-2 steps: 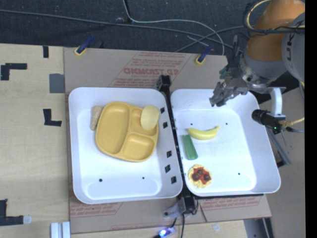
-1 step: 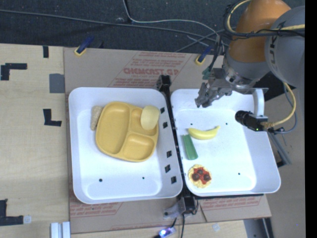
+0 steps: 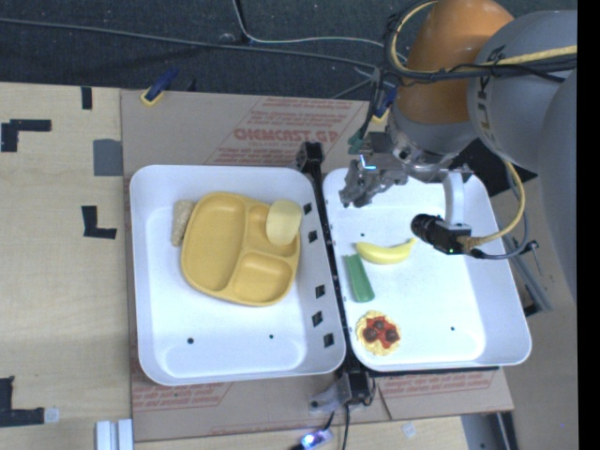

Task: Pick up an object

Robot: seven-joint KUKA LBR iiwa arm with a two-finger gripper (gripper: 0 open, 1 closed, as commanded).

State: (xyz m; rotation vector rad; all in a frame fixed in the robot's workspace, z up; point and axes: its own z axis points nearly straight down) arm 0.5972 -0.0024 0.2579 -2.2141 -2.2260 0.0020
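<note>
1. You have two white bins side by side on the desk [image 3: 56,279]: the left bin [image 3: 159,336] and the right bin [image 3: 487,326].
2. Count four things in the left bin: one yellow tray [image 3: 230,251] with compartments, one pale yellow cup [image 3: 283,221] lying on the tray's upper right part, one tan sponge [image 3: 180,221] tucked against the tray's left edge, and nothing gripped among them.
3. Count three things in the right bin: one banana [image 3: 384,250], one green stick [image 3: 358,277] and one small pizza [image 3: 378,332].
4. The banana lies near the bin's left side, curved, just above the green stick — you cannot tell whether the two touch.
5. The pizza sits near the bin's front left corner, apart from the green stick above it.
6. The arm [image 3: 450,54] reaches in from the right, its orange band at the top of the view.
7. The gripper [image 3: 360,187] hangs over the right bin's upper left corner, close to the divider between the bins.
8. The fingers point down and left — whether they are parted or closed, you cannot tell, and nothing shows between them.
9. The banana lies below and a little right of the gripper, apart from it.
10. One black camera [image 3: 437,232] on a bracket juts from the wrist, just right of the banana.
</note>
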